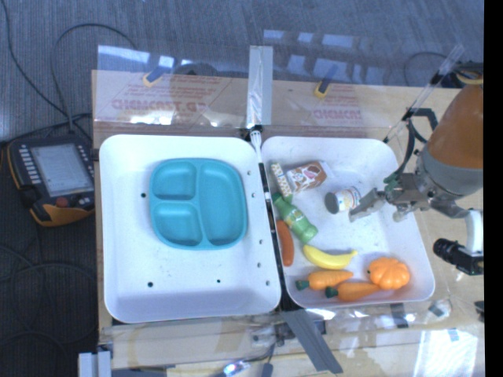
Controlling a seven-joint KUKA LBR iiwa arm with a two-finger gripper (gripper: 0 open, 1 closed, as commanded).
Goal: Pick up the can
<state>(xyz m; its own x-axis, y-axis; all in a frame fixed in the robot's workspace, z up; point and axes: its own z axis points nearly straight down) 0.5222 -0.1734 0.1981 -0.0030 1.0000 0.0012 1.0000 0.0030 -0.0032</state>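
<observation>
A small silver can [343, 201] lies on its side in the middle of the right bin [369, 151]. My gripper [383, 207] hangs just to the can's right, low over the bin floor, under the arm's orange band [464, 128]. It is open: the left finger [364, 205] reaches close to the can's right end and the other finger [403, 212] stands well apart to the right. Nothing sits between them.
In the right bin, a brown carton [302, 177] lies at the back left. A green bottle [295, 218], a red-orange pepper [285, 243], a banana [328, 255], two carrots [330, 279] and a small pumpkin [389, 273] lie toward the front. The left bin [126, 281] holds a blue divided plate [196, 203].
</observation>
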